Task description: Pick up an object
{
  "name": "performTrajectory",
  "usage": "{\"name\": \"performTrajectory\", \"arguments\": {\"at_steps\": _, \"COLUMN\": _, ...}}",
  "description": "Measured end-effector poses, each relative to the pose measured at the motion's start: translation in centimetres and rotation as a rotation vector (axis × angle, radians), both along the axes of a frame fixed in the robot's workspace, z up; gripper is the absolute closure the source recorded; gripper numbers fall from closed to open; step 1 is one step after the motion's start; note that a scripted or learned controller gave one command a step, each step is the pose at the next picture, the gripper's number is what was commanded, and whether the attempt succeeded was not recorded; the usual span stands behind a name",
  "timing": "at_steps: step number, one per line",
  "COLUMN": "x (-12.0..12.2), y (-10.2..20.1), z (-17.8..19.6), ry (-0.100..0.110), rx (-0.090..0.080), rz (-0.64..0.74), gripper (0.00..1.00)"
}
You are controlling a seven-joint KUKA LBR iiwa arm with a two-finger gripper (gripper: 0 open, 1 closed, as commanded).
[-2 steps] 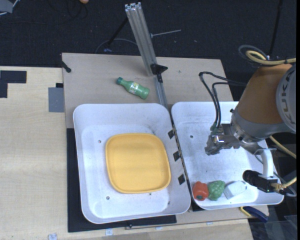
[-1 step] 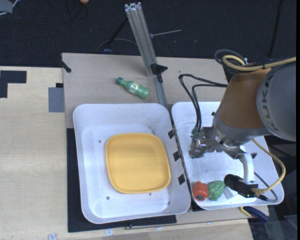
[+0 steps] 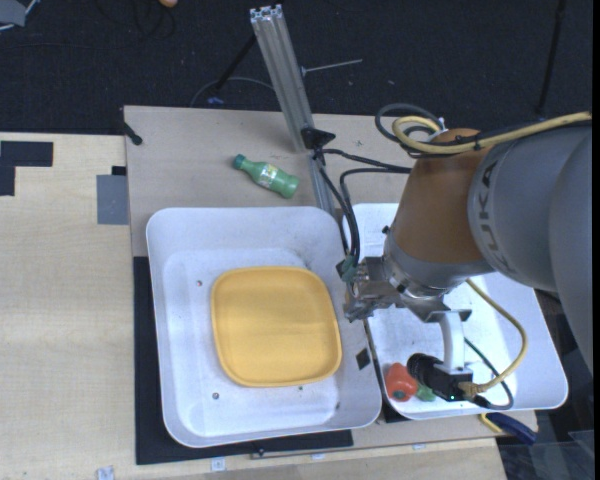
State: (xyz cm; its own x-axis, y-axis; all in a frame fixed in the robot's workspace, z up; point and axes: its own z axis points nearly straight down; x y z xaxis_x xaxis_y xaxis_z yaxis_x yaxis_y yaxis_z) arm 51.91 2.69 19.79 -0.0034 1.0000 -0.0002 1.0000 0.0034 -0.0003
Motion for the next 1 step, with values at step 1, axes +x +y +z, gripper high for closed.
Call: {"name": "performTrajectory", "arguments": {"at_steps": 1, "x": 0.56, "y": 6.06, "z": 1.10, "ry": 0.000, "rx": 0.001, "rz": 0.001, "gripper": 1.00}}
